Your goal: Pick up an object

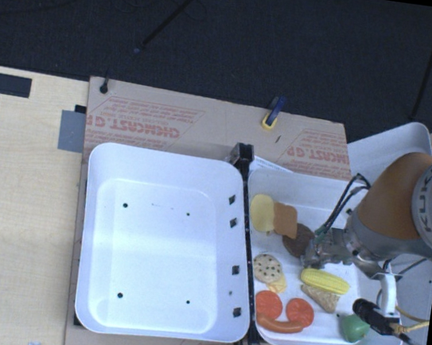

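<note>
The gripper (313, 251) sits low in the right bin (313, 194), roughly at that bin's centre, and its tip meets a dark brown rounded piece (297, 241) just at its 9 o'clock. Whether the tool is spread or pressed together cannot be told from this angle, and nothing can be seen pinched in it.

The brown piece is small, flat-looking and matte, darker than everything around it. At its 10 o'clock lies a tan block (286, 218), touching a pale yellow lump (262, 212) further toward 9. At the brown piece's 7 o'clock is a speckled cookie (267, 267). A yellow corn cob (325, 281) lies at the gripper's 5 o'clock, with a beige wedge (322, 298) just below it. Two red slices (269, 303) and an orange curved strip (281, 325) fill the bin's 6 o'clock edge, and a green piece (352, 329) sits at its 4 o'clock corner.

The grey arm (392, 206) with its orange band comes in from 3 o'clock.

The left bin (155, 255) is white and shallow with small dark dots on its floor. Both bins rest on printed cardboard (167, 124) on a pale wooden bench (8, 217). A blue and yellow clamp (273, 113) grips the cardboard's 12 o'clock edge. Beyond it is dark carpet (221, 32) crossed by cables
</note>
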